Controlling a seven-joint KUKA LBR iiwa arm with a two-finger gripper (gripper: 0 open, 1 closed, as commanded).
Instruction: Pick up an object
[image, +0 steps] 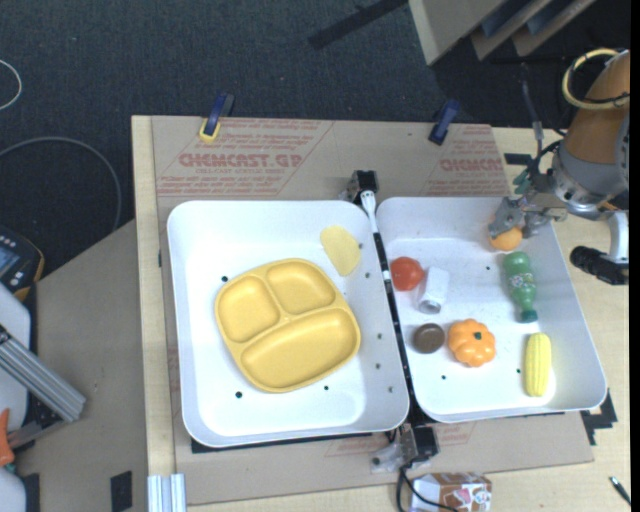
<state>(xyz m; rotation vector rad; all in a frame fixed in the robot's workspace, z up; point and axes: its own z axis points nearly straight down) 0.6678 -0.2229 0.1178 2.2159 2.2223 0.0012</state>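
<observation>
Nearest the camera, the corn cob and small pumpkin lie untouched in the right bin, while the hand, its opening impossible to judge, sits over the small orange piece at the far corner; lift only once the piece is seated firmly.

A single fixed camera is looking down at a slant from above the table, taking in both white bins side by side.
</observation>
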